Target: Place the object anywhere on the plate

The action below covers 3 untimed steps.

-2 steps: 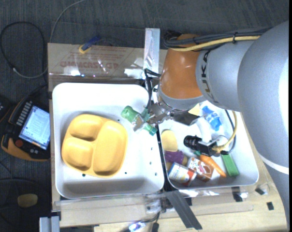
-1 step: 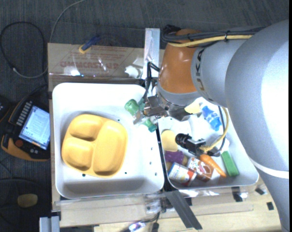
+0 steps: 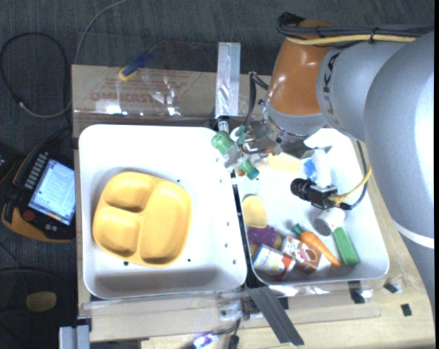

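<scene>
A: What lies nearest the front?

B: In the right bin [image 3: 372,264], a heap: a carrot [image 3: 317,246], a green block [image 3: 345,244], a purple piece [image 3: 263,235] and a small carton [image 3: 274,262].

A: And the plate?

B: The yellow plate [image 3: 141,217] sits in the left bin [image 3: 103,140], nothing on it.

A: Farther back?

B: The gripper [image 3: 238,151] hangs over the wall between the bins, at their far end. A green object [image 3: 222,142] sits at its fingertips; whether they clamp it, I cannot tell.

The plate [image 3: 141,225] lies in the left bin [image 3: 96,140] — the right bin [image 3: 372,257] holds a cluster, perhaps toy foods [image 3: 301,249].
</scene>
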Each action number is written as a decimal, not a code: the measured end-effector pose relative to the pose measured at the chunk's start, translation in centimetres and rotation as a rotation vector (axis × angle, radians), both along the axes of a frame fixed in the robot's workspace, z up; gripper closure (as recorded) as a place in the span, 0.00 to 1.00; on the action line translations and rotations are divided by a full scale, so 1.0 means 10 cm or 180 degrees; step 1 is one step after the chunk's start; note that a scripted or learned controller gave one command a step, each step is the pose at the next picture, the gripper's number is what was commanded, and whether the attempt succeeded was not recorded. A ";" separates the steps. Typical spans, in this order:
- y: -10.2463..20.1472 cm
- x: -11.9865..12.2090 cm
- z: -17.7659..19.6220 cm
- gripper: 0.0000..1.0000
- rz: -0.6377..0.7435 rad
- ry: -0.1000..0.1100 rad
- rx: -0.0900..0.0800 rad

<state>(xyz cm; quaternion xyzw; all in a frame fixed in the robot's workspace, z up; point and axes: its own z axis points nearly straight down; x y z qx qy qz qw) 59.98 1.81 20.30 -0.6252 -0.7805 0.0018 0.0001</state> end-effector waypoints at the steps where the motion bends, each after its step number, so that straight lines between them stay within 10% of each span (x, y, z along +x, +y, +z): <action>1: 0.74 -0.25 -0.21 1.00 0.0298 0.0002 0.0006; 2: 1.22 -0.47 -0.60 1.00 0.1079 0.0003 0.0011; 3: 1.23 -0.47 -0.60 0.00 0.1080 0.0003 0.0014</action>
